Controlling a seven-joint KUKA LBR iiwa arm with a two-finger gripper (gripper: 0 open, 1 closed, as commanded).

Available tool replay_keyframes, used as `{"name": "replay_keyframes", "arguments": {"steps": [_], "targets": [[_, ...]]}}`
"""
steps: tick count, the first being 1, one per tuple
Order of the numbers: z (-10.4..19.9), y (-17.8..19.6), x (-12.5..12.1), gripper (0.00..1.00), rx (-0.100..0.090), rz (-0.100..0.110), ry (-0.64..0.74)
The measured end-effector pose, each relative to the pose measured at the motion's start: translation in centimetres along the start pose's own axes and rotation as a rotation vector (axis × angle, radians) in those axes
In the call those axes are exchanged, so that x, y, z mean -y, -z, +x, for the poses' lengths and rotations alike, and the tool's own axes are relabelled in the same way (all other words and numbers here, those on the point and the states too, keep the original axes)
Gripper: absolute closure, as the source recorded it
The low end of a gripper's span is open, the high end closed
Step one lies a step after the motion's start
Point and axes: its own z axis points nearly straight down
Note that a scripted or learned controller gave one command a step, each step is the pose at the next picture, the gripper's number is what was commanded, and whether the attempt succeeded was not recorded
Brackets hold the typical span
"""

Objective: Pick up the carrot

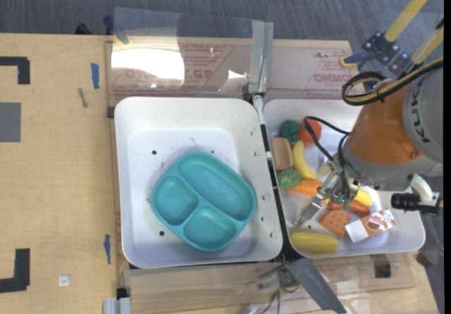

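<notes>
The carrot [307, 188] is a short orange piece lying in the right bin [412, 239], among other toy foods near its left wall. My gripper [317, 201] hangs low over the bin just right of the carrot, its metal fingers [325, 186] spread open. One fingertip is close to the carrot's right end, and nothing sits between the fingers. The grey arm with its orange band [380, 136] covers the bin's right half.
Around the carrot lie a green leafy piece [287, 179], a banana [303, 159], a brown loaf [282, 153], broccoli [289, 129], a waffle [335, 221], corn [313, 241] and a small carton [373, 224]. The left bin [134, 129] holds a teal divided plate [204, 200].
</notes>
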Motion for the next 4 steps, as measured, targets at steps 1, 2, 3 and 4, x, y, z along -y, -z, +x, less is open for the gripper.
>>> {"name": "replay_keyframes", "arguments": {"steps": [1, 2, 3, 4], "targets": [[-3.6, 0.1, -3.0, 0.00, 0.007, 0.000, 0.408], [-3.9, 1.3, -2.8, 1.00, 0.010, 0.004, 0.404], [0.3, 10.4, -8.0, 1.00, 0.010, -0.007, 0.251], [0.1, 17.5, -3.0, 1.00, 0.014, -0.004, 0.317]]}}
